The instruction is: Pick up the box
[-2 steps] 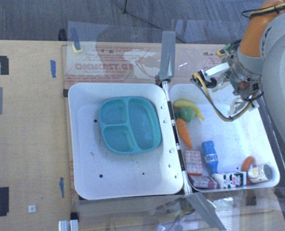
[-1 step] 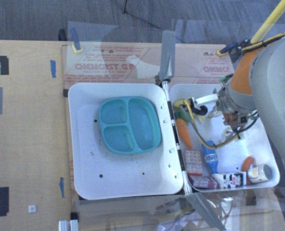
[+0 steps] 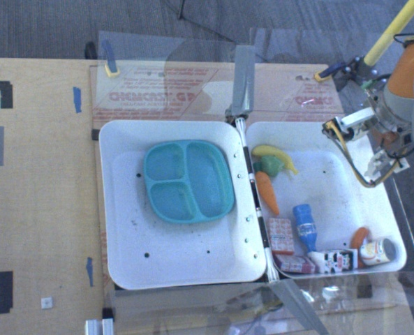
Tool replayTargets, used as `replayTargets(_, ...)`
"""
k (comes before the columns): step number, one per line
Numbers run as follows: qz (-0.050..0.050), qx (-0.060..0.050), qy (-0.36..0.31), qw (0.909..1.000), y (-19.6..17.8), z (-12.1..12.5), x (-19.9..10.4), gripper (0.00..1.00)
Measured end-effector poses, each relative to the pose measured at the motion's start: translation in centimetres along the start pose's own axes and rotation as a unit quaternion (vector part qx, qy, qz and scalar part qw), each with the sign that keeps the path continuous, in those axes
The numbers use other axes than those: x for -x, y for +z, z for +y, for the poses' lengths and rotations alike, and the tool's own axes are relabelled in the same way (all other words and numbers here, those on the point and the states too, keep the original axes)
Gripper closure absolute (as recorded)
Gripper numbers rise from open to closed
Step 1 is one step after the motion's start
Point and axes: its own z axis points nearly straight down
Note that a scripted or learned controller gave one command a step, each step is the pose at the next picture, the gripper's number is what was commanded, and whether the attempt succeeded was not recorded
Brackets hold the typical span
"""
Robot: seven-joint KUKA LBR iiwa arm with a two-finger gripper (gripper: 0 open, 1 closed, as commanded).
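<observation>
The box [image 3: 281,234], a small reddish-pink carton, lies flat in the lower left part of the right-hand bin [image 3: 374,208], close against the divider between the two bins. Just below it, along the bin's lower wall, sits a second flattened reddish packet [image 3: 297,264], and next to that a white carton with black patches [image 3: 339,260]. A blue bottle [image 3: 305,227] lies just right of the box, nearly touching it. Above the box, an orange carrot [image 3: 267,192] points down toward it, with a green vegetable [image 3: 269,164] and a yellow banana [image 3: 276,155] higher up. At the lower right corner rest a small orange item [image 3: 359,237] and a white jar [image 3: 375,251].

The pincer [image 3: 381,160] hangs at the right edge of the frame, over the upper right rim of the right-hand bin, well apart from the box, which lies down and to the left of it. Whether its tips are spread or pressed together cannot be told; nothing is seen between them.

The left-hand bin [image 3: 123,257] carries a teal divided plate [image 3: 189,181] on the table [image 3: 39,187].
</observation>
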Motion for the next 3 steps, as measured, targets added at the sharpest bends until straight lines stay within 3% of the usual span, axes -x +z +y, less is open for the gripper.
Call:
replayTargets(1,0.002,0.0,0.047,0.9989,5.4,-10.5,1.7,0.0)
replayTargets(2,0.002,-0.001,0.051,0.9987,4.3,-10.2,1.9,1.0)
replayTargets(3,0.002,-0.001,0.051,0.9987,4.3,-10.1,1.9,0.0)
